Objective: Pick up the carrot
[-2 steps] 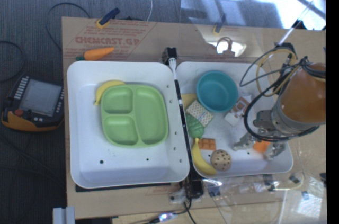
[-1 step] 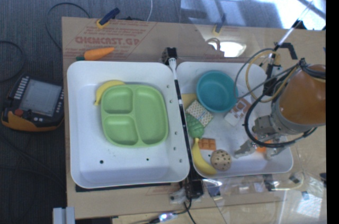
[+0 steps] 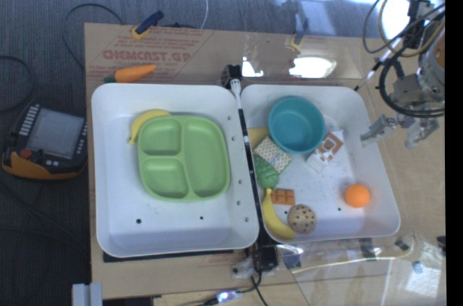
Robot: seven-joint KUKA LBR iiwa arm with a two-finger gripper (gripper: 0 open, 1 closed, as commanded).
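One carrot (image 3: 134,71) lies on the bench outside the bins, just behind the left bin (image 3: 108,174); the gripper (image 3: 399,131) hangs past the right bin's (image 3: 376,153) edge, fingers apart, holding nothing

Blown-out light at top, glare on bench (image 3: 311,67), soft focus

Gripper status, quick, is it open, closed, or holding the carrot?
Gripper: open, holding nothing, off the right bin's right edge. The carrot lies on the board beyond the left bin.
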